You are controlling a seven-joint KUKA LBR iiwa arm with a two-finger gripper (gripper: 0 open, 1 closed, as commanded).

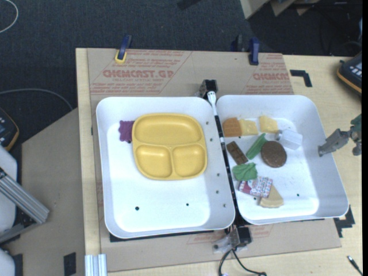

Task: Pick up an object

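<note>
The right white bin holds several small toy food items. Among them are an orange-brown block, a yellow piece, a green pod, a round brown disc, a brown bar, a green leaf, a red and white packet and a tan wedge. My gripper reaches in at the right edge of the view, over the right rim of this bin. It stands well to the right of the items and touches none of them.
The left white bin holds a yellow divided tray with a purple item tucked at its left side. Clamps sit at the far edge of the cardboard-covered bench. A black connector sits between the bins.
</note>
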